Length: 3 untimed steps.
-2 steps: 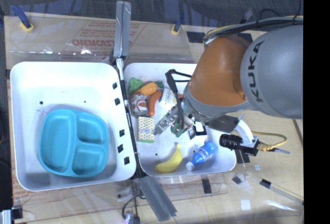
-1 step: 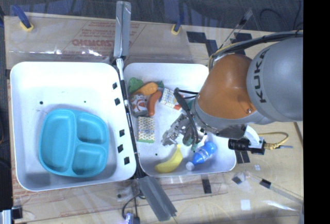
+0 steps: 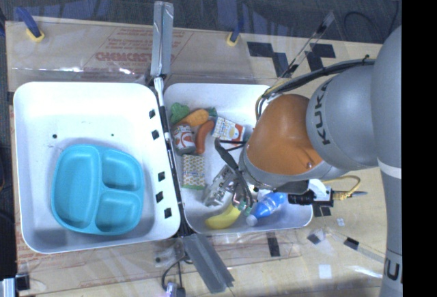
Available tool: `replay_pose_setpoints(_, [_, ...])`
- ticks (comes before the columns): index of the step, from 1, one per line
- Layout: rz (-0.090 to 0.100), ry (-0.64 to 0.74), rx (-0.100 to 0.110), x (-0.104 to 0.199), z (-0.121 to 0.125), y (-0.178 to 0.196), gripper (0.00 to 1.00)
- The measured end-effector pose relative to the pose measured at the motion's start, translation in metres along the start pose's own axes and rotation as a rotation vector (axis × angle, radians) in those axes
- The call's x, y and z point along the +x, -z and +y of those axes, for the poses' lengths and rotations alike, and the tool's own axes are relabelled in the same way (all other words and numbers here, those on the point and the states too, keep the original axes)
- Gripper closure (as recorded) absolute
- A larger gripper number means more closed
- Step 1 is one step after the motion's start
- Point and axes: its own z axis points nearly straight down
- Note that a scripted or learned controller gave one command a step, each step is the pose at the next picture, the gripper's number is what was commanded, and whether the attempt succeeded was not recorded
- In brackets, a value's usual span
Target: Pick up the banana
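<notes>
1. Grey with an orange band at the wrist, the arm [image 3: 341,125] reaches in from the right and covers much of the right bin [image 3: 205,94].
2. White and shallow, the left bin [image 3: 34,125] sits on the desk [image 3: 61,36] and holds a blue divided tray [image 3: 97,188], well apart from the work area.
3. The right bin holds the clutter: an orange carrot-like item [image 3: 196,118] on a green piece [image 3: 179,111], a red-and-white can [image 3: 183,140], a small printed carton [image 3: 229,130], a flat patterned packet [image 3: 193,171] and a blue-and-white bottle [image 3: 268,207] lying on its side.
4. The banana [image 3: 222,218] lies at the near wall of the right bin, long axis roughly along that wall. The bottle sits just beside its right end.
5. The claw [image 3: 220,188] hangs just above the banana, tilted toward it. Whether its fingers are spread or closed cannot be told; the metal parts blur together. Nothing is visibly held.
6. Step in hand, as judged: final approach to the banana. Recommended practice:
   - Centre the claw over the middle of the banana, not its tapered ends.
   - Set the closing direction across the short width of the fruit.
   - Keep clear of the bottle on the right and the bin wall in front; either could block one finger.
   - Descend until the fingers straddle the fruit before closing.
   - Close gently: the skin is soft and curved, so the fruit may roll or slip.
   - Lift straight up and confirm the banana rises.
</notes>
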Motion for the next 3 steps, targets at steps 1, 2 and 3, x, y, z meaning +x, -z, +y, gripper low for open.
replay_pose_setpoints(1, [0.004, 0.006, 0.001, 0.0, 0.001, 0.008, 1.0])
replay_pose_setpoints(2, [0.003, 0.006, 0.001, 0.0, 0.001, 0.008, 0.0])
replay_pose_setpoints(3, [-0.003, 0.019, -0.001, -0.017, -0.001, 0.001, 0.0])
